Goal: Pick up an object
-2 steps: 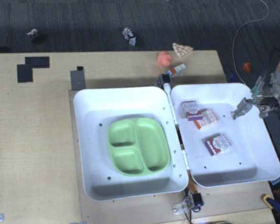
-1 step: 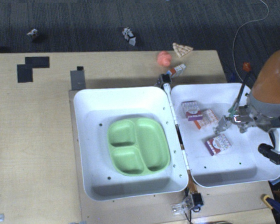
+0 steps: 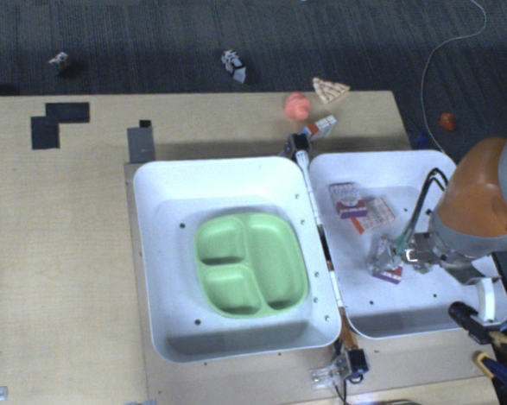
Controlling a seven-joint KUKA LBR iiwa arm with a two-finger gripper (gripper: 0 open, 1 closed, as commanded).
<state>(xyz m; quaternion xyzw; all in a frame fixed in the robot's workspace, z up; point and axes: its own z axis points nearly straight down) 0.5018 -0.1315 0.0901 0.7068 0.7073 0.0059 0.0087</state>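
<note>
The gripper [image 3: 394, 257] is lowered into the right bin [image 3: 434, 310] over a crumpled packet [image 3: 384, 262] beside 2 others; whether anything is clasped cannot be told. A centred, level descent before closing would be advised.

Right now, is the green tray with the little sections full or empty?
Empty. The green tray lies flat in the left bin, and all three of its sections show only bare green.

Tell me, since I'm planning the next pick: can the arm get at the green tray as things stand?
Probably yes. The green tray lies bare and uncovered in the left bin, open from above. The arm is over the right bin, so it must cross the rim between them.
</note>
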